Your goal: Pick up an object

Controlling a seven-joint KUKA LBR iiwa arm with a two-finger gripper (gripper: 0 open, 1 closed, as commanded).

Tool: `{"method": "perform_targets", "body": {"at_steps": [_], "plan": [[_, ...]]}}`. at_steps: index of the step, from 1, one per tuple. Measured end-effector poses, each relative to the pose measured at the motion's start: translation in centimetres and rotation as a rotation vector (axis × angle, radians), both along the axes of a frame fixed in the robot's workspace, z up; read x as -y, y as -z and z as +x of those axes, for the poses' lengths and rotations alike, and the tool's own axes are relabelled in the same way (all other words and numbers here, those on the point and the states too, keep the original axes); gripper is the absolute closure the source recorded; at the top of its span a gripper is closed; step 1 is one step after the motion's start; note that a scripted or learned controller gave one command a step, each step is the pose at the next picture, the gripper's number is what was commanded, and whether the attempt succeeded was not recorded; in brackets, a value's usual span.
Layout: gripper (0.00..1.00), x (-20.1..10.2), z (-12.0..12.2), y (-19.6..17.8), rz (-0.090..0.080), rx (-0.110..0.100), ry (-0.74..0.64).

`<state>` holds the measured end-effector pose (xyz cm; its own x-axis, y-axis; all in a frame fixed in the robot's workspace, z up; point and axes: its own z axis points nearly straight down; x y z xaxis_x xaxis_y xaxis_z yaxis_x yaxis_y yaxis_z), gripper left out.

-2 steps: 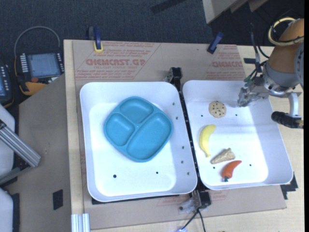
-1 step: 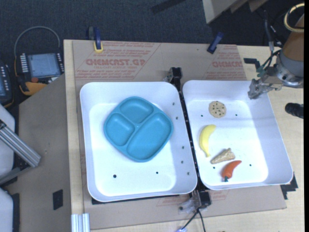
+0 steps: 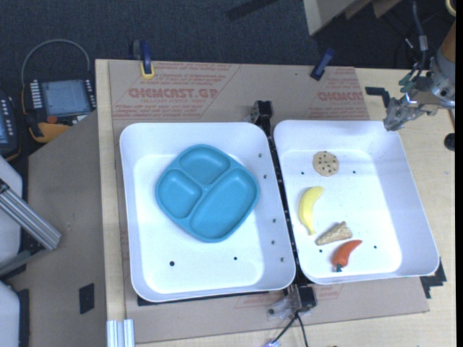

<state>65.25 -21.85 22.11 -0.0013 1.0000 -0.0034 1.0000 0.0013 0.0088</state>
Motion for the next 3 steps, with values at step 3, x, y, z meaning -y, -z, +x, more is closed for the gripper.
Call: {"method": "perform_targets", "body": {"at_steps": [3], "plan": [[1.0,-10.0,-2.3,-4.4,0.005,-0.011,-0.004]]}}
